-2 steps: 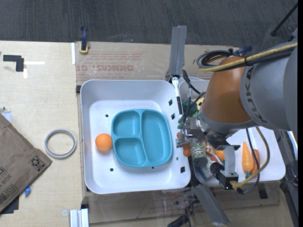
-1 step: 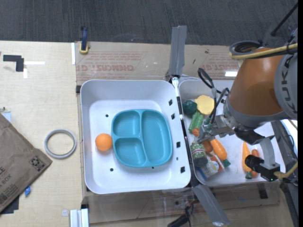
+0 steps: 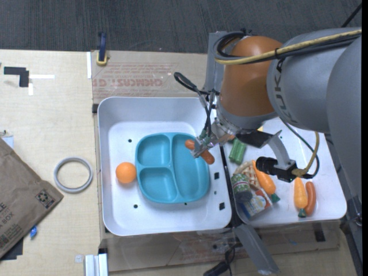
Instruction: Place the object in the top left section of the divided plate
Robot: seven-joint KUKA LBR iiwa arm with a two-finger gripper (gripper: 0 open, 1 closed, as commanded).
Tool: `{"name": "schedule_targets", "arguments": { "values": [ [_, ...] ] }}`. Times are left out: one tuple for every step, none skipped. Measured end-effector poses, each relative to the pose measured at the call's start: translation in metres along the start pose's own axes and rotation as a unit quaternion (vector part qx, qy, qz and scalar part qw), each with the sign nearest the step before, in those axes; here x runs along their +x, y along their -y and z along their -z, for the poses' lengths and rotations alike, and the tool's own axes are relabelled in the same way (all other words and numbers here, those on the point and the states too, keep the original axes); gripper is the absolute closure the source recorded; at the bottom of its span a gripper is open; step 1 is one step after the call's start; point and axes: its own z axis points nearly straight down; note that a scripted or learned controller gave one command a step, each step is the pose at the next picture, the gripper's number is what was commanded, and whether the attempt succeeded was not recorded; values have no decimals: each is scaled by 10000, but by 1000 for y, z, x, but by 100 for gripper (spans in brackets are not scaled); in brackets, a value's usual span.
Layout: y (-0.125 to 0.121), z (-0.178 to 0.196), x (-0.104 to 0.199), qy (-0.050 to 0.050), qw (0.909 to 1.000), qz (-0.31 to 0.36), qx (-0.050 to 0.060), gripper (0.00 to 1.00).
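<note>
A blue divided plate (image 3: 164, 180) lies in the left white bin (image 3: 115, 211). My gripper (image 3: 202, 148) hangs over the plate's upper right rim, reaching in from the right. Its fingers are shut on a small orange, carrot-like object (image 3: 208, 157), which sticks out on both sides of the fingers. The object sits above the plate's tall right section, to the right of the top left section (image 3: 154, 151). That top left section has nothing in it.
An orange ball (image 3: 125, 172) rests in the left bin beside the plate. The right bin (image 3: 328, 154) holds a green item (image 3: 237, 151), toy carrots (image 3: 300, 193) and a printed packet (image 3: 252, 193). A tape ring (image 3: 73, 173) and cardboard box (image 3: 17, 203) lie on the bench.
</note>
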Motion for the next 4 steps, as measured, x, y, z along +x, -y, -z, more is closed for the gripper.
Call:
{"name": "schedule_targets", "arguments": {
  "values": [
    [-60,-88,31,2,10000,-76,-45,100],
    [-69,-53,37,2,9998,-175,-8,100],
    [-69,-45,35,10,9998,-178,-6,100],
    [-68,-36,33,17,9998,-180,-3,100]
  ]
}}
